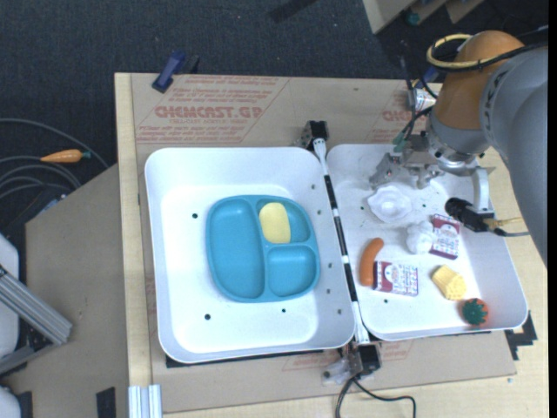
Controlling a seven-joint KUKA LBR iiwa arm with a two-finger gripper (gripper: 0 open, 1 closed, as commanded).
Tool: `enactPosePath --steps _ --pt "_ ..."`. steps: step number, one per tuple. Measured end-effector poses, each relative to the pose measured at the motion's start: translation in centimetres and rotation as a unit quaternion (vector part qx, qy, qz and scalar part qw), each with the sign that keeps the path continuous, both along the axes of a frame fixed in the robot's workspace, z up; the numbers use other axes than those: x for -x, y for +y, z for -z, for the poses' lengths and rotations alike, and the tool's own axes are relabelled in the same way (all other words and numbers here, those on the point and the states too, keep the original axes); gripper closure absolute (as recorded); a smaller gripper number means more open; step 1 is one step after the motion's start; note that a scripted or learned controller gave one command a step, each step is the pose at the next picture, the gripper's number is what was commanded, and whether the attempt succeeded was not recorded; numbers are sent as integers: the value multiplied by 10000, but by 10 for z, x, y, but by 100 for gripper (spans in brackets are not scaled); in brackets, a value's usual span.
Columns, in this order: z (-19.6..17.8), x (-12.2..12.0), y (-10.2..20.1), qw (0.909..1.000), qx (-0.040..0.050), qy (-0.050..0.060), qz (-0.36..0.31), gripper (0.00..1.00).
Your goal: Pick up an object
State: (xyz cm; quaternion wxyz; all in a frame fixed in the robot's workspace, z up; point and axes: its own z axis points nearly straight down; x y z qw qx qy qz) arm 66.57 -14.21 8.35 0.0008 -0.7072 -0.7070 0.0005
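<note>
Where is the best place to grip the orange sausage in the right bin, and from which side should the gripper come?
Probably grip the sausage at its middle, coming from above, closing across its narrow width. It lies flat and long, with the bin's left wall and a small red-and-white packet close beside it.

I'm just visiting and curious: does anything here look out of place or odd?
One thing: an orange carrot-like object lies on the dark floor left of the bench, beside some cables, away from both bins. The other small items sit in the right bin.

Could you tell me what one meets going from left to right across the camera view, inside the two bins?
Blue divided plate → yellow item lying on it → orange sausage → red-and-white packet → yellow cheese wedge → strawberry.
</note>
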Motion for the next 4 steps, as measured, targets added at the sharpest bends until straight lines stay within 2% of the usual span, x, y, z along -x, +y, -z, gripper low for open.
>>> enactPosePath --steps 1,2,3,4 --pt "-2 -1 47 10000 -6 2 -9 0" --pt "-12 -1 47 10000 -5 -3 -8 100" --pt "-12 -1 47 10000 -5 0 -8 0" --pt "-1 0 51 10000 -2 6 -4 0"
